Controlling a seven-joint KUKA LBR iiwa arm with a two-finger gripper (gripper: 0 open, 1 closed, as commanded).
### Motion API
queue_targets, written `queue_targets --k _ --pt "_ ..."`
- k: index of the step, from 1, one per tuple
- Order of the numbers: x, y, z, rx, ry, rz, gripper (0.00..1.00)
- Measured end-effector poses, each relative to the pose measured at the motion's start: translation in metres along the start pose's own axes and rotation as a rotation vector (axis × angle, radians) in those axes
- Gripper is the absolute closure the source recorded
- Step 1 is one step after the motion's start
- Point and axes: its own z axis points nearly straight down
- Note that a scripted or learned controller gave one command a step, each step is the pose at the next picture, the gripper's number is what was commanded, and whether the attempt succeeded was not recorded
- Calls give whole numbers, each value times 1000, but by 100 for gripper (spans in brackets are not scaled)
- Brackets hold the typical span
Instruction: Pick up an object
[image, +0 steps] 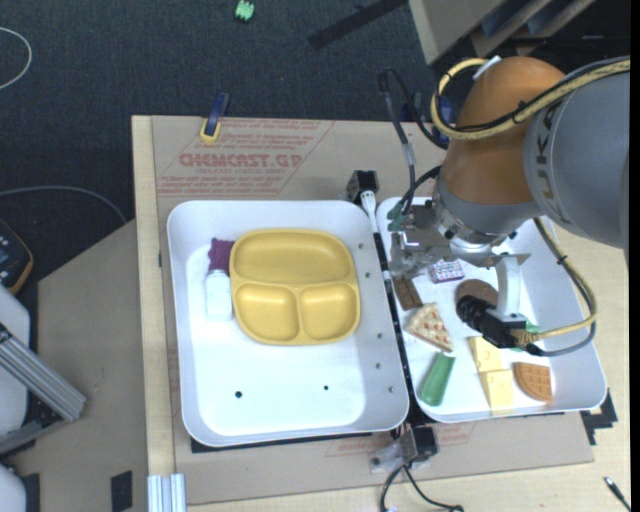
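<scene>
**Desk:** What have you got on your screen?

**Me:** I'm looking down on the table (150, 300) with the two white bins side by side. The left bin (200, 400) holds a yellow divided plate (293, 285), three compartments, lying flat toward the far half. Just beside its left edge I see a small white bottle (217, 296) and a purple piece (220, 252), both close against the plate.

**Desk:** And the arm?

**Me:** The arm (510, 130) reaches in from my right, the orange band bulking over the far part of the right bin (585, 340). The gripper (415, 245) sits low at that bin's far left corner, next to the divider between the bins. I can't tell how the jaws stand; the wrist and cables cover them from this angle.

**Desk:** What is in the right bin?

**Me:** A cluster of toy food. A brown block (406, 292) lies just below the gripper. Nearer to me is a waffle-patterned wedge (431, 326), then a green pepper-like piece (437, 378) at the near left. To their right are a pale yellow block (490, 368) and a round orange waffle (533, 380), close together. A small purple-and-white packet (446, 270) lies near the wrist, and a dark brown round thing (478, 293) is partly behind a black cable (495, 325).

**Desk:** Anything lifted?

**Me:** I see nothing between the jaws; every item lies on the bin floor.
</scene>
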Motion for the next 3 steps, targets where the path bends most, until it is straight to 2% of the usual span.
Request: queue_targets --k 1,3 --pt "2 7 12 1 -1 -2 100" --pt "7 11 11 -3 -2 -2 100"
